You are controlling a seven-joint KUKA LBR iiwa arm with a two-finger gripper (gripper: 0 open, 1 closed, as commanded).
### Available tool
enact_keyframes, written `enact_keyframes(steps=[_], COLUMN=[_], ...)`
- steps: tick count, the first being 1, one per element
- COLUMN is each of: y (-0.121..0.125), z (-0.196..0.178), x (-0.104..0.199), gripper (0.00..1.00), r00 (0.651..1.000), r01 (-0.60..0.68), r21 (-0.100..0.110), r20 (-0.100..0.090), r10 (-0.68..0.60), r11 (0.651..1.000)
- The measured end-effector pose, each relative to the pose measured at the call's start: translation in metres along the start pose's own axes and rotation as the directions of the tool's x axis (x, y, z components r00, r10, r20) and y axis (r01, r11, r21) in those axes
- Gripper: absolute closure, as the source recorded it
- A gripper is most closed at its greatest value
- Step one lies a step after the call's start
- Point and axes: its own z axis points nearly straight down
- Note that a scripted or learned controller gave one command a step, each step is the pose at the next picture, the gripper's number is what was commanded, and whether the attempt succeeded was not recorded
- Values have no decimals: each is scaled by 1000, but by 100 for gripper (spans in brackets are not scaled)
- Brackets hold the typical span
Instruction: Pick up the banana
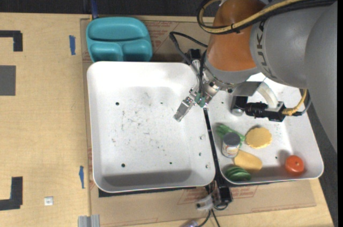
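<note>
The grey arm (300, 33) filled the upper right of the frame. The gripper (183, 109) hung over the left bin (139, 167) near its right rim, and whether it was spread or closed could not be told. The likeliest banana (248, 160), a yellow piece, lay lower centre in the right bin (313, 159). The gripper would need to cross the divide and come down clear of the small can (231, 143) and the green item (237, 173) touching it.
</note>
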Motion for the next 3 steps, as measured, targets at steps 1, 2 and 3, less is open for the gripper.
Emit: enact_keyframes(steps=[1, 2, 3], y=[5, 37, 37], z=[69, 98, 88], x=[119, 169, 173], gripper=[0, 0, 100], r00=[1000, 982, 981], r01=[-29, 190, 194], r21=[3, 0, 3], r20=[-4, -1, -14], r10=[29, -190, -194], r11=[1000, 982, 981])
